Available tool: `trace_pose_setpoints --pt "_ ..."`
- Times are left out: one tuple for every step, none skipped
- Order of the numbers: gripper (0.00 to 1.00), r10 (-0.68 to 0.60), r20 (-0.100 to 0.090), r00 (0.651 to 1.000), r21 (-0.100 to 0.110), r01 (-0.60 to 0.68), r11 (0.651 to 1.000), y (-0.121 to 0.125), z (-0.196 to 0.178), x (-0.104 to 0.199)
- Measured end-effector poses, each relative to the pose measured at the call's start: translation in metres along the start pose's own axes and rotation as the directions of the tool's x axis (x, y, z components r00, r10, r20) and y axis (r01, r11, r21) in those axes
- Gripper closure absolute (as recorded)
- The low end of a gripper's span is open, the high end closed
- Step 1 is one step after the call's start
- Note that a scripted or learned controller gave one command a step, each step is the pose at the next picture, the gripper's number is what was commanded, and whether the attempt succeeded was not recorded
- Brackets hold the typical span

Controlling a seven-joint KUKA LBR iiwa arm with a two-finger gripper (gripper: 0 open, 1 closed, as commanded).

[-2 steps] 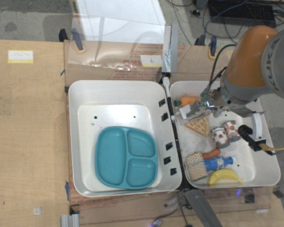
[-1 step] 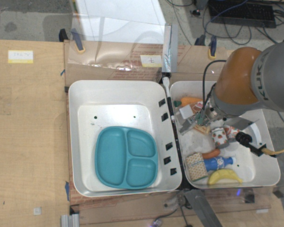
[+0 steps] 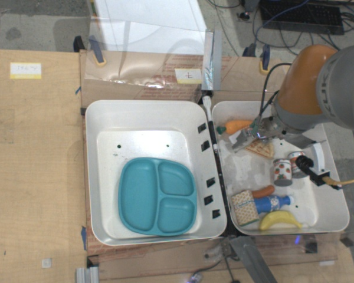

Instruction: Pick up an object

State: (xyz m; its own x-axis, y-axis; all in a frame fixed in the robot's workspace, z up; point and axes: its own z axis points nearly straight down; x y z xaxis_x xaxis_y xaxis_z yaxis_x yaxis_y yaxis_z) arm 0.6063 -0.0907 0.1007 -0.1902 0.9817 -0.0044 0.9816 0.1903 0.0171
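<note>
**Right bin, upper half: gripper down among the toy food**

Right of centre in the frame, the right-hand white bin [image 3: 336, 214] holds a scatter of small items, any of which could be picked. At its upper left lies an orange toy carrot [image 3: 238, 125]. Just below and right of it sits a tan cracker-like wedge [image 3: 261, 150], and the gripper [image 3: 252, 135] is lowered between these two, its metal parts close over the wedge. Whether it is open or closed cannot be told, nor whether it touches anything.

Lower down, near the middle of the bin, stands a small white cup with red spots [image 3: 282, 171]; any writing on it is too small to read. Below that lies a reddish-brown sausage-shaped piece [image 3: 262, 191], touching or just beside a blue bottle [image 3: 271, 204] lying on its side. Left of the bottle is a checked tan block [image 3: 243, 207], and at the lower edge a yellow banana [image 3: 280, 219].

Above the bin, the grey arm with its orange band [image 3: 302, 81] enters from the upper right.

Left of the divider, the left white bin [image 3: 100, 158] holds one teal divided plate [image 3: 157, 195] with three compartments.

Behind the bins a small white label [image 3: 188, 75] bears a mark like a "T"; another label [image 3: 25, 70] at the upper left is unreadable.
</note>
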Motion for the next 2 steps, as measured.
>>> trace_pose_setpoints --pt "0.00 0.020 -0.015 1.000 0.039 -0.019 0.999 0.023 0.003 -0.010" --pt "0.00 0.021 0.005 1.000 0.000 -0.021 1.000 -0.043 -0.001 -0.062"
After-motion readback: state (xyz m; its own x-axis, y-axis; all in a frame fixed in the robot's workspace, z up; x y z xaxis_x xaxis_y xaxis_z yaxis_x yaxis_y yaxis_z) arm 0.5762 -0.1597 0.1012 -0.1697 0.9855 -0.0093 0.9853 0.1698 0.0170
